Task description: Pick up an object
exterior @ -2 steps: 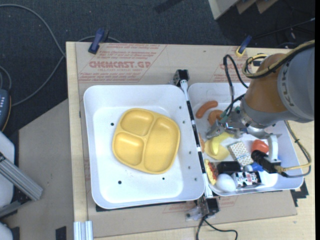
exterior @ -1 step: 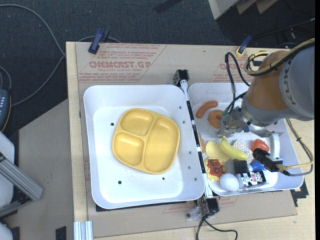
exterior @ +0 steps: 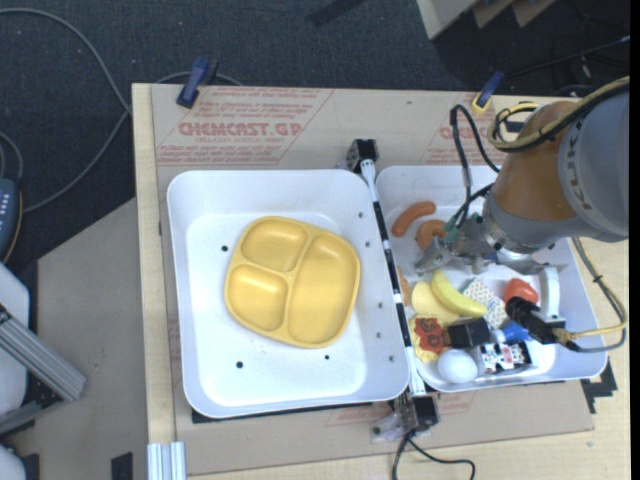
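A: We are looking down on two white bins side by side. The left bin (exterior: 200,368) is holding a yellow divided plate (exterior: 292,280), lying flat near its middle.

B: And the right bin (exterior: 580,363) is carrying the clutter. We are noting a banana (exterior: 455,300) near its left wall, an orange sausage-shaped piece (exterior: 412,215) toward the far end, a white ball (exterior: 459,366) at the near edge, and a small red piece (exterior: 519,290) to the right of the banana.

A: The arm (exterior: 560,178) is reaching in from the right, its orange band sitting over the far half of that bin. The gripper (exterior: 455,248) is hanging low at the wrist's left end, just beyond the banana and just this side of the sausage piece.

B: Are we seeing the fingers?

A: Poorly. The wrist is covering them and the metal parts are blurring together, so we cannot tell whether they are apart or together. Nothing is showing between them.

B: So the banana is lying just beside the gripper, on its near side, possibly touching it; the view is too cramped to say. The ball and the red piece are lying farther off.

A: There is also a small patterned red and yellow item (exterior: 430,336) sitting between banana and ball.
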Action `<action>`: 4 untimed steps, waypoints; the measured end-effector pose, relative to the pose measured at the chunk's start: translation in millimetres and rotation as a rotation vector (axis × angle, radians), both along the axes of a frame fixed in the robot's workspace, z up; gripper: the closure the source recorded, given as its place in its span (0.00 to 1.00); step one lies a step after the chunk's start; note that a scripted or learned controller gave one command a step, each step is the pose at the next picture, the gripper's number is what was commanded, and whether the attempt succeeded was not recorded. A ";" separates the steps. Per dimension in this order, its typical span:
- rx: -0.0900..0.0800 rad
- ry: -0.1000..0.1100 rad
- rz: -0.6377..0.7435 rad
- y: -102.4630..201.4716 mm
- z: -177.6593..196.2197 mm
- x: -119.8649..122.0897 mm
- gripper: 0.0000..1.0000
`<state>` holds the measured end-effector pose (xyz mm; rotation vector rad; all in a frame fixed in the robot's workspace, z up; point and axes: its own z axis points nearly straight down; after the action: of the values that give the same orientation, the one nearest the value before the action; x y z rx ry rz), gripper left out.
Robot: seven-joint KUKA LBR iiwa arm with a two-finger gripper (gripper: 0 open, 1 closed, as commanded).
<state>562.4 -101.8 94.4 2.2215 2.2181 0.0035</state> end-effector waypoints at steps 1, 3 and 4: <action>0.000 0.001 0.001 0.5 -8.6 -51.0 0.00; -0.001 0.001 0.002 -62.2 26.5 86.1 0.00; 0.009 0.007 0.005 -116.8 -10.3 25.1 0.00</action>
<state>587.5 -218.7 84.1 2.2242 2.2314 0.0051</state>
